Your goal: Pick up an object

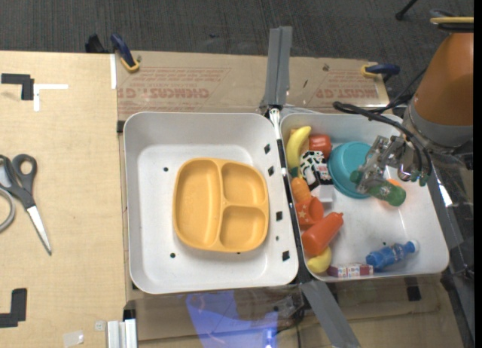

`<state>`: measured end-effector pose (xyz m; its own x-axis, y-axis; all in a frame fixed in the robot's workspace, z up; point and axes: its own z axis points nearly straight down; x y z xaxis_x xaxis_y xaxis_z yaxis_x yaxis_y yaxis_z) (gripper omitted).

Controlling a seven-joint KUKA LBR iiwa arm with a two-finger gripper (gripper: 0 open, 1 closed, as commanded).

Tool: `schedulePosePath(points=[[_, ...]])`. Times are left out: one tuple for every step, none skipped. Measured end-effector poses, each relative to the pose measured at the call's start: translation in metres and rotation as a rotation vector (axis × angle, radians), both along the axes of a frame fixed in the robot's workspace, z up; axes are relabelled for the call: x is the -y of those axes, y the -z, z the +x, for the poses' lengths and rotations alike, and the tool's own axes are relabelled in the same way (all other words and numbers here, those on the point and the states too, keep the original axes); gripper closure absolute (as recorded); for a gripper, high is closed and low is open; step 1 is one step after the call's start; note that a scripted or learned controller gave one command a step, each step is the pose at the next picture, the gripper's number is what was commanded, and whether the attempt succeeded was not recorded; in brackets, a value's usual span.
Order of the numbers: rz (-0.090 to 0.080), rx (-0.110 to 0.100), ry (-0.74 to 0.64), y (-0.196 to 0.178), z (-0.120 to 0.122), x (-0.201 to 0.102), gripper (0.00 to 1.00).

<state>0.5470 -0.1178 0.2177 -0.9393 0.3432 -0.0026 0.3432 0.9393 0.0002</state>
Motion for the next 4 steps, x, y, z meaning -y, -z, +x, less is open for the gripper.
schedulePosePath(points=[[0.000, 0.000, 0.096, -0.025, 0.009, -0.048, 1.00], [0.000, -0.001, 0.195, 0.126, 0.000, 0.039, 1.00], [0.001, 0.000, 0.231, 0.026, 0.010, -0.034, 1.00], [0.000, 0.001, -0.265, 0.103, 0.029, -0.027, 1.00]])
